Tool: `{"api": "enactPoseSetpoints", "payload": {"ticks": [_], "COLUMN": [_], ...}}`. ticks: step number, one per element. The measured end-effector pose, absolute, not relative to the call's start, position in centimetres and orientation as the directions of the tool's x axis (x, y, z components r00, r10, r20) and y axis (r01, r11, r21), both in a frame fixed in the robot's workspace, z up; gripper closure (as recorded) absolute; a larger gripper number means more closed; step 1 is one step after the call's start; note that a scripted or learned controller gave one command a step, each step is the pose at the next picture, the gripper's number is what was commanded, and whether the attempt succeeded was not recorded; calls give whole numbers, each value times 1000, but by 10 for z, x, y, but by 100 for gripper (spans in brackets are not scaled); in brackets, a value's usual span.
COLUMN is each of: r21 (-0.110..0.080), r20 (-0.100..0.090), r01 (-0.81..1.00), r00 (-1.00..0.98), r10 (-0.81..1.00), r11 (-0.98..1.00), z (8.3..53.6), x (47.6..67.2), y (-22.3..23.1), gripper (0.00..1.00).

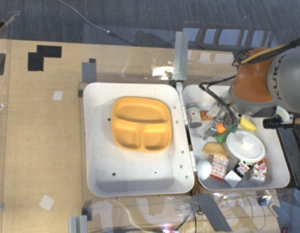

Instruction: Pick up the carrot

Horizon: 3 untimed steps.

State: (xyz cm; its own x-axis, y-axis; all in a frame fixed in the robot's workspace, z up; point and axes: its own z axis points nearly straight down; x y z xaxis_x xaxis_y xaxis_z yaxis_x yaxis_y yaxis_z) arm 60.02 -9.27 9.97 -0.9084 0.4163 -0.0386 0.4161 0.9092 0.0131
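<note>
Two white bins (91,144), "KUKA" partly legible on arm (286,81), fingers (215,125) perhaps touching carrot (220,128), spread unclear.

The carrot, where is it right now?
The carrot lies in the right bin, near its middle, just under the gripper, with the white bowl beside it.

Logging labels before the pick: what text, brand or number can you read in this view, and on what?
"KU": grey arm, the letters run off the edge.
Red and white cartons: print too small and blurred.
Small can: label unreadable.
</note>
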Motion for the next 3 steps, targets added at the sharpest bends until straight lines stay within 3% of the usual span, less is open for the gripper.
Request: {"api": "enactPoseSetpoints", "payload": {"ticks": [1, 2, 3], "r21": [22, 9, 15], "r20": [-35, -43, -43], "r01": [577, 393, 439], "r00": [-816, -918, -897], "r10": [577, 394, 440], "r11": [816, 919, 898], "z": [100, 100, 100], "x": [594, 584, 581], "y": [-88, -86, -84], "gripper": [0, 0, 0]}}
